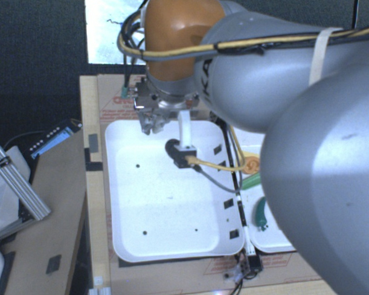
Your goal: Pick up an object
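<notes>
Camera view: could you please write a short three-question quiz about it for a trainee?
1. True or false: the hand is at the far end of the left bin.
2. The dark green object lies: A) in the left bin; B) in the right bin; C) in the hand.
3. Fill in: the band above the wrist is ____.
Key: 1 true; 2 B; 3 orange.

Right bin (273, 240) mostly behind arm (304, 109)
</notes>
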Controlling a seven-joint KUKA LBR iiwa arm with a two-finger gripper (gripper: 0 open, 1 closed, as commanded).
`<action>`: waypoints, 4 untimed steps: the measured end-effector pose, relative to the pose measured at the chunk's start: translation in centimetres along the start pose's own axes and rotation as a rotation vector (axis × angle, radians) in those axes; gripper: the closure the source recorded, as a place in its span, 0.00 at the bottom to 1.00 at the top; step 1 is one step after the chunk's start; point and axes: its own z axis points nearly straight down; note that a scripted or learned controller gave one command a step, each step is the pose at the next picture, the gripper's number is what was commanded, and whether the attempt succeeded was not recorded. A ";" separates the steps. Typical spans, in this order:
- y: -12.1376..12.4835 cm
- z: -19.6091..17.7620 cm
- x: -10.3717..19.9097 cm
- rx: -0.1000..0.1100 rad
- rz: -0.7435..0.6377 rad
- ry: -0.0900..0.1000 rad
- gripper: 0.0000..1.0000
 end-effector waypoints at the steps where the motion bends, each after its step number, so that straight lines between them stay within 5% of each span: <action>1: 4.9 -3.6 -0.5 -0.011 0.005 0.000 1.00; 4: 4.1 -12.5 -0.5 -0.007 0.004 0.000 1.00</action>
